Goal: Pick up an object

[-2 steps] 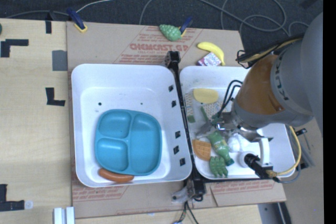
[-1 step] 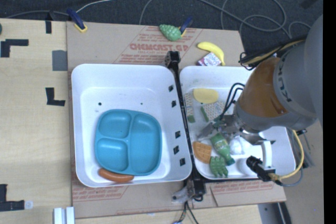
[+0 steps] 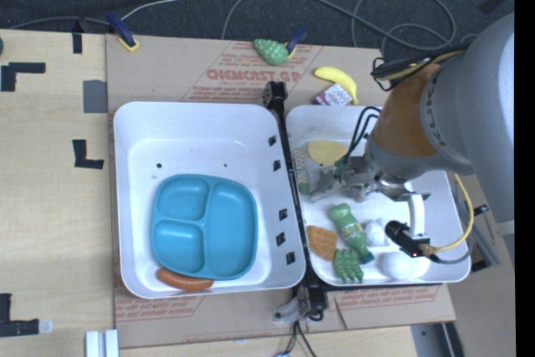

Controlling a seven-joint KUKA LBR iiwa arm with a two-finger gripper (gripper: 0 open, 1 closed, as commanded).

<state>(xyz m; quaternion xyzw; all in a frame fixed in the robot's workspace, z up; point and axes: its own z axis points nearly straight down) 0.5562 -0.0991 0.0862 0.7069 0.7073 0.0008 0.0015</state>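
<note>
My gripper (image 3: pixel 328 178) is down in the right bin (image 3: pixel 443 272), near its left wall, below the grey arm with the orange band (image 3: pixel 405 117). A pale yellow disc (image 3: pixel 326 152) lies just behind it. In front of it a green bottle-shaped toy (image 3: pixel 349 228) lies tilted, with an orange waffle-like piece (image 3: pixel 322 240) and a green leafy toy (image 3: pixel 348 264) beside it. A white egg-shaped object (image 3: pixel 403 264) rests at the bin's front right.
The left bin (image 3: pixel 142 130) holds a blue divided plate (image 3: pixel 205 226) and an orange sausage (image 3: pixel 185 280) at its front. Behind the bins on the cardboard lie a green toy (image 3: pixel 272 51), a banana (image 3: pixel 336 79) and a small packet (image 3: pixel 336 97). Cables trail at the back.
</note>
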